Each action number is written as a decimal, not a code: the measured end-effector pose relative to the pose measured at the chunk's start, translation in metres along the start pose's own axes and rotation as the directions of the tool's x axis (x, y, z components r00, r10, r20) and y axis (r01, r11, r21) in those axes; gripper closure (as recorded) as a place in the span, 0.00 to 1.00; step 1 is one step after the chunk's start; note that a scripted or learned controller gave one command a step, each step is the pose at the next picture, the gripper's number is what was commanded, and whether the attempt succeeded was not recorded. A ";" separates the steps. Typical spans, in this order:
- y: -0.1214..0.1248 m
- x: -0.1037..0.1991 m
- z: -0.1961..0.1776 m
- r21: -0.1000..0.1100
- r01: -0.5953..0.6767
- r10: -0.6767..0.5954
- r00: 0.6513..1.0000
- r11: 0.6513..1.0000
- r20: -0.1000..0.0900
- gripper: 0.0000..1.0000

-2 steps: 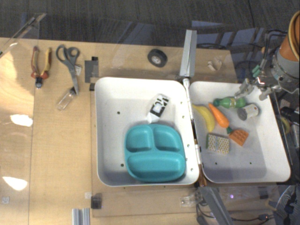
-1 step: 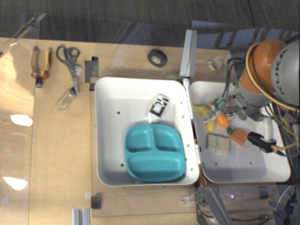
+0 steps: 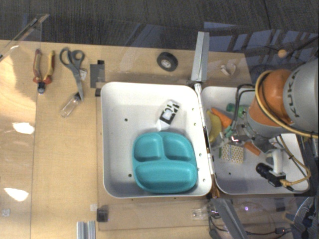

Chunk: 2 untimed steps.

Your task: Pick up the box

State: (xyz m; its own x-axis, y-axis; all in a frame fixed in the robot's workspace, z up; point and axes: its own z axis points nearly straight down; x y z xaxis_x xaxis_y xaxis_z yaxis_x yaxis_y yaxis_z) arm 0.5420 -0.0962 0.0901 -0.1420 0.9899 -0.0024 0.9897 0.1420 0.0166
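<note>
A small white box with black markings lies tilted in the left bin, near its back right, just behind a teal divided plate. My gripper hangs low over the left part of the right bin, under the grey and orange wrist. It is well to the right of the box, across the wall between the bins. Directly below it sits a speckled tan block.
In the right bin, an orange piece, a yellow piece and a green piece crowd the left wall. On the bench to the left lie scissors, red-handled pliers and a tape roll.
</note>
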 end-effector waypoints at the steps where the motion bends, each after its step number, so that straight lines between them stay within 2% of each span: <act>1: 0.004 -0.002 -0.013 -0.011 0.001 -0.001 1.000 1.000 0.006 1.00; 2: -0.045 0.033 -0.131 0.007 0.388 -0.388 0.922 0.922 -0.004 1.00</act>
